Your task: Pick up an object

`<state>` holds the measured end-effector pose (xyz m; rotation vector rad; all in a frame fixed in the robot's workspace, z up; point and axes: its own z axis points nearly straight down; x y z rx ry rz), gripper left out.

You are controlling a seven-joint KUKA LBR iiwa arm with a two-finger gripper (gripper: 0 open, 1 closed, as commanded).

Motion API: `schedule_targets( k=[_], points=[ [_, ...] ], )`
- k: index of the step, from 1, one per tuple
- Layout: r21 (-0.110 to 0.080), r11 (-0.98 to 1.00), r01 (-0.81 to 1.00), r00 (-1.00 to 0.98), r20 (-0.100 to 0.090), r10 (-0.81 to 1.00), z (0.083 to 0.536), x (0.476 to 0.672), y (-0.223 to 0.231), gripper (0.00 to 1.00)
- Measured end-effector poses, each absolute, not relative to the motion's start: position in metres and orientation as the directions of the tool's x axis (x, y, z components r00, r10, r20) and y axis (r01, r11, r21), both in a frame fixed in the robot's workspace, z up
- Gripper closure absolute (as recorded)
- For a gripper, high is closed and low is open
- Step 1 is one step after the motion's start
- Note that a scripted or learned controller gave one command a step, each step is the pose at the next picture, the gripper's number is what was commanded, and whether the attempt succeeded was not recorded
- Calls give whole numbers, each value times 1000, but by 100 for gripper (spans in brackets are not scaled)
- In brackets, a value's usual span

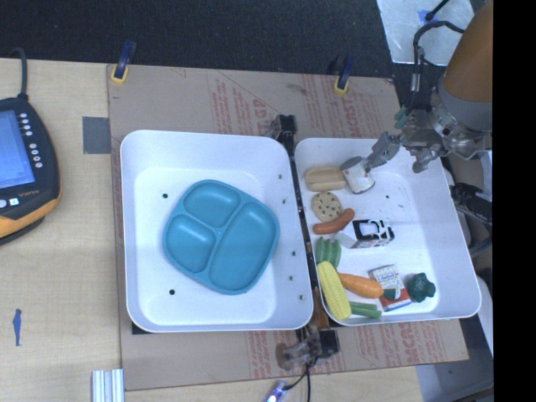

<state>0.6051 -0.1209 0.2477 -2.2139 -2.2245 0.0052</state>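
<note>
My gripper (390,167) hangs over the back of the right bin (435,224), open, with nothing between its fingers. Its left fingertip (360,174) is beside the right end of a tan bread roll (323,177). Below the roll lie a round cookie (326,203), a red sausage (333,222) and a black-and-white toy car (373,232). At the bin's front sit green cucumbers (328,251), a corn cob (333,290), a carrot (362,285), a small box (385,275) and a broccoli piece (420,287).
The left bin (142,182) holds a blue divided plate (222,235). A control pendant (21,166) lies at the bench's left edge. Blue clamps (342,67) hold the cardboard at the back. The arm's body (469,65) stands at the upper right.
</note>
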Motion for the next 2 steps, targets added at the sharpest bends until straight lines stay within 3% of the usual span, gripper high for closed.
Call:
schedule_targets(
  k=[1, 2],
  points=[
    [-6, 6, 1000, -6, -2, 1000, 196, 600, -105, 0],
    [-6, 4, 1000, -4, -2, 1000, 142, 593, -155, 0]
  ],
)
